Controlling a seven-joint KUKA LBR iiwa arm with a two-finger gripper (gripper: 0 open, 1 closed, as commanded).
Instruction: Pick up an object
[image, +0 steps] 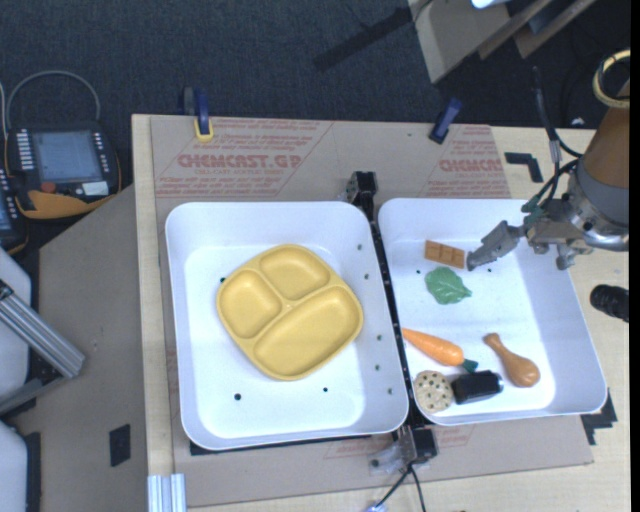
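In the right bin lie a brown rectangular piece, a green leafy item, an orange carrot, a brown drumstick, a speckled cookie and a small black object. My gripper reaches in from the right and hangs over the bin's upper part, just right of the brown piece and above the green item. Nothing shows in its grasp.
The left bin holds a yellow divided plate. A black clamp sits at the top of the seam between the bins. A teach pendant lies off the bench at the far left.
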